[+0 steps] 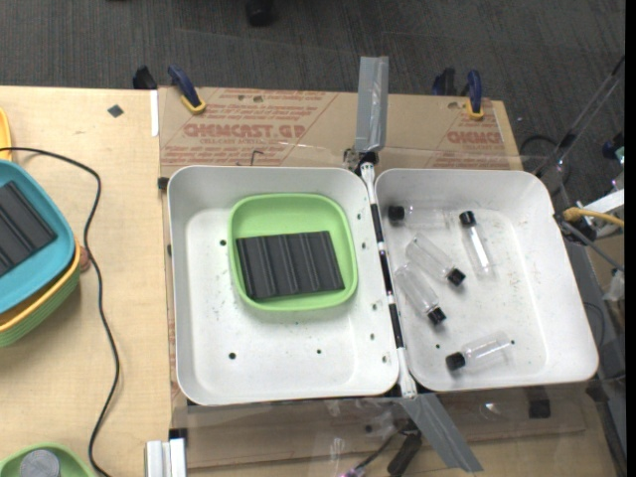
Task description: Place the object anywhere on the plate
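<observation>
Left bin (199, 366) holds the green plate (293, 212), sitting in its far half, slightly right of centre. A dark ribbed insert (288, 264) lies flat on the plate and covers most of its floor. The right bin (556, 266) holds the objects: four clear vials with black caps, all lying on their sides, none on the plate. Far vial (477, 246) sits right of centre with its cap pointing far. Middle vial (430, 257) and left vial (415, 291) lie near each other at a slant, caps toward the near right. Near vial (485, 349) lies almost level, cap to the left. A small loose black piece (396, 212) sits in the far-left corner of the right bin, apart from the vials. Both bins rest on a cardboard sheet (258, 122) held at the far edge by two blue clamps (186, 87). On the worktop (109, 197), a teal tray (40, 266) sits at the left edge, with a black cable (99, 296) running beside it. Pincer state: cannot tell from this view.
</observation>
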`<state>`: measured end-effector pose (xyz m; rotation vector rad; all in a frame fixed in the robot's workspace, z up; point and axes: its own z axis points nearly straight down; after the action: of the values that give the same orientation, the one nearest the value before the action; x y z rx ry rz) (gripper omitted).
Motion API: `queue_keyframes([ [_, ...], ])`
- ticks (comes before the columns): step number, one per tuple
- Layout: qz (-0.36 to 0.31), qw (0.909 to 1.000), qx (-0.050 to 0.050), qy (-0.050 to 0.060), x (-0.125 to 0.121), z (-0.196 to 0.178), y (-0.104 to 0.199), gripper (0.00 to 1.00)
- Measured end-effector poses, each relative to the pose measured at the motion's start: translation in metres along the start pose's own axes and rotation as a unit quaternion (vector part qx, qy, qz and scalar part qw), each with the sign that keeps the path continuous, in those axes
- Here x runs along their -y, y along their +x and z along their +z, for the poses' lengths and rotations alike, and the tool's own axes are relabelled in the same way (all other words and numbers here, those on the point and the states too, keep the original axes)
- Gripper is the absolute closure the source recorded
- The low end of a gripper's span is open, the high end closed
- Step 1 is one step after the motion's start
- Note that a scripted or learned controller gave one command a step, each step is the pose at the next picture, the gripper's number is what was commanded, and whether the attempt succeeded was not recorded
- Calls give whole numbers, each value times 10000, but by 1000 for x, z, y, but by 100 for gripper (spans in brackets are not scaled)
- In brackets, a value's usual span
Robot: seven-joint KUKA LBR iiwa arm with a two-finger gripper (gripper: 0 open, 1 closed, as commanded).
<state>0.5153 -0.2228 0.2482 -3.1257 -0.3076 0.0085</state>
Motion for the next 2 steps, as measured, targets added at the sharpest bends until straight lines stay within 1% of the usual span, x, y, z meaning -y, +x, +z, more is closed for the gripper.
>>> queue_keyframes([
  [2,-15,10000,2,5,4,0,-14,0],
])
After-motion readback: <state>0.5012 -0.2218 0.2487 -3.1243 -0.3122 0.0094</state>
